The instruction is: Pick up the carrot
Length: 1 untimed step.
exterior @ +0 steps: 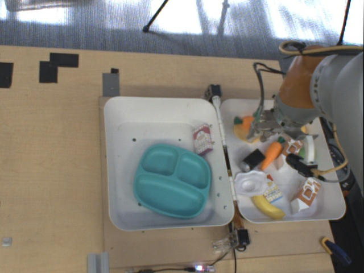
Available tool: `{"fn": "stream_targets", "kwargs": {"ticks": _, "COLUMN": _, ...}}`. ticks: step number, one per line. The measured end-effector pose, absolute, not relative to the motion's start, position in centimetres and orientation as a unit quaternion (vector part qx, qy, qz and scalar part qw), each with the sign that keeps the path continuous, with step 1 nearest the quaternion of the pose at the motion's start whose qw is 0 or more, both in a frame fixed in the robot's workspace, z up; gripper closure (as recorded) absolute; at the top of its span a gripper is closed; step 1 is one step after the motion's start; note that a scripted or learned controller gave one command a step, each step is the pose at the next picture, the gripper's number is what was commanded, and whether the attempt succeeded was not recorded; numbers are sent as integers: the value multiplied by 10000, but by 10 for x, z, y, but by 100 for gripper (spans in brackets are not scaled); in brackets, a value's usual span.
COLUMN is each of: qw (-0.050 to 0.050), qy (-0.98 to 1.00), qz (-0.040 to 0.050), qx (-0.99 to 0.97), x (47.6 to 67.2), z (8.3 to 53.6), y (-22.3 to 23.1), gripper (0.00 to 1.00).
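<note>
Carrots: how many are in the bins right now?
1. The carrot lies in the right bin, slanted, just below the gripper and beside a small black item. The arm covers part of that bin, so another could be hidden.

No legible text, brand, number or sign anywhere. Small red-and-white carton [202,139] in left white bin [114,152], at 1 o'clock from teal divided plate [172,180]: printed front, too blurred to read. Small cartons [307,192] in right white bin [335,209]: orange-white print, also unreadable.
</note>
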State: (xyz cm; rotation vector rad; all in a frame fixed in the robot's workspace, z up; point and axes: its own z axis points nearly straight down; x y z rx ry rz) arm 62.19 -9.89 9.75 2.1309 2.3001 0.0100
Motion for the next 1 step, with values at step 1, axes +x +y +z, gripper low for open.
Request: {"fn": "stream_targets", "kwargs": {"ticks": 1, "qw": 29, "qy": 7336, "qz": 31, "qx": 6795, "x": 622, "z": 97, "y": -99, "gripper": 0}}
